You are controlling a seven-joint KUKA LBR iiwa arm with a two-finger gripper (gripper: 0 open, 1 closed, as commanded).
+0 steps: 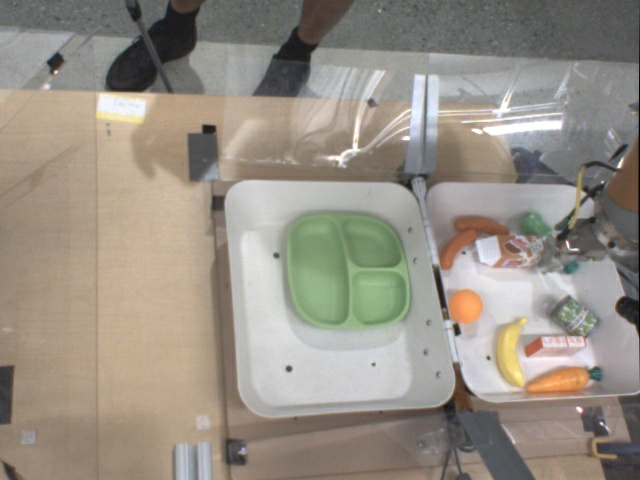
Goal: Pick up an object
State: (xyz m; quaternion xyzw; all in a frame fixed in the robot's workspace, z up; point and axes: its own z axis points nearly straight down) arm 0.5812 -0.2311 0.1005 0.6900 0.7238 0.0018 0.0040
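The right white bin [603, 286] holds several toy foods. An orange [465, 306] lies at its left edge, with a banana [511, 351] and a carrot [558, 380] near the front. A red sausage [466, 237] curves along the back left. Beside it lies an orange-and-white packet [508, 252], and a green item [533, 224] sits behind that. A green patterned cube [574, 315] and a small red-and-white carton [556, 345] lie toward the right. My gripper [562, 251] reaches in from the right, low over the bin, just right of the packet and touching or nearly touching it.
The left white bin [330, 380] carries a green divided plate [348, 270]. A metal divider post [424, 128] stands behind the gap between the bins. Clear plastic sheeting lies along the back, and a person's feet stand beyond the bench.
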